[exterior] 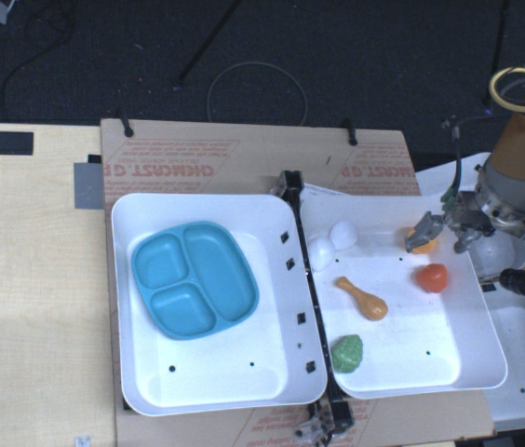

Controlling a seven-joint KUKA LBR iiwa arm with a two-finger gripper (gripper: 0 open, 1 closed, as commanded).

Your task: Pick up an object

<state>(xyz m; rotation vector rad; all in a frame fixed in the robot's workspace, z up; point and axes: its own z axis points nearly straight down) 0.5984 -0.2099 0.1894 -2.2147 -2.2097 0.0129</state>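
My gripper (449, 228) hangs over the far right corner of the right bin (486, 366), below the grey arm with its orange band (514, 147). A small orange and grey object (421, 240) lies right at the gripper's left side; whether it is gripped cannot be made out. A red tomato-like ball (433, 277) sits just in front of the gripper. Further left lie a tan drumstick-shaped piece (363, 298), a green lumpy object (346, 352) and two white round pieces (332, 242).
The left bin (151, 380) holds a blue divided plate (194, 278). A black divider (304, 287) runs between the bins. Cardboard (244, 161) lies under both bins, with pale bench to the left and dark floor with cables behind.
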